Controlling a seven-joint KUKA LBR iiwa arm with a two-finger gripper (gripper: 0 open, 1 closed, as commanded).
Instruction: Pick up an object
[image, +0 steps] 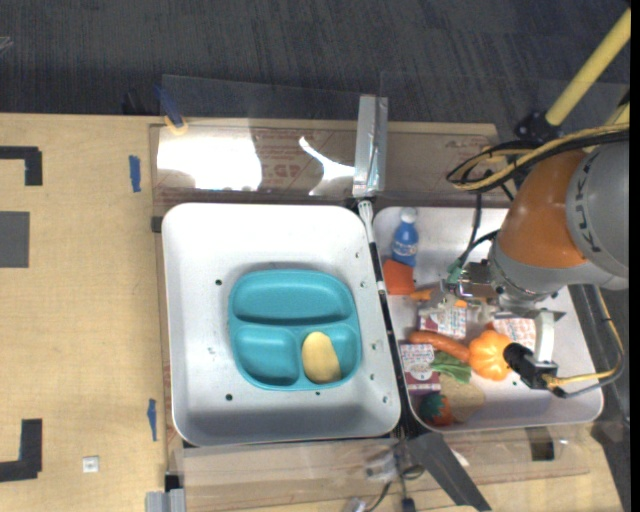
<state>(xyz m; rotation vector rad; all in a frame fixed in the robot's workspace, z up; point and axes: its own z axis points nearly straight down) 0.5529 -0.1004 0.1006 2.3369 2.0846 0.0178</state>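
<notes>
Two bins: left bin (190, 300) has teal tray (292, 325) with potato (321, 357). Gripper (478, 300) low over right bin (580, 400) clutter beside orange pepper (487, 353); jaw state can't be told.

bright overhead light, one patch of hard glare

the scene around me is evenly and brightly lit from above. far to the left of my gripper (497, 318) and beyond it, a clear panel (255, 160) throws back a white glare that washes out its surface. the left bin (190, 260) shows soft grey shading along its inner walls. under my arm (560, 225) the right bin (585, 395) lies in a mild shadow. the picture is slightly soft throughout, and small print near my gripper cannot be read.
</notes>
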